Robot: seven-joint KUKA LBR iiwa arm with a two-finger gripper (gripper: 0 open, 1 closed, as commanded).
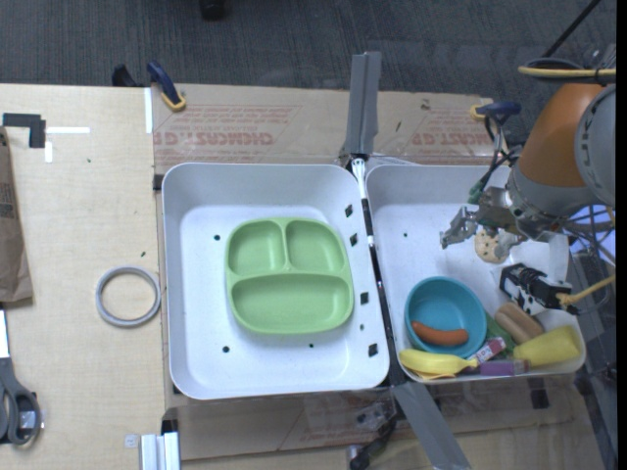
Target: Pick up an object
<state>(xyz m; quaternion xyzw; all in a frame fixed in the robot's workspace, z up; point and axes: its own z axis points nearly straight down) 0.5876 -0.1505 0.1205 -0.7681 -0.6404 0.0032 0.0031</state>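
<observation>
My gripper (458, 230) hangs over the upper middle of the right bin (411, 204), reaching in from the right. Right beside it, on its lower right, is a round pale speckled cookie (487, 247); I cannot tell whether it is held or just lies under the wrist. Below it stands a blue bowl (448, 306) holding a reddish sausage (440, 335). Along the bin's near edge lie a yellow banana (432, 363), a purple marker (498, 366), a tan cylinder (516, 321) and a yellow block (552, 347).
The left bin (186, 262) holds a green divided plate (290, 275). On the bench to the left lie a grey ring (128, 295) and scissors (18, 412). A metal divider (363, 116) stands between the bins at the back.
</observation>
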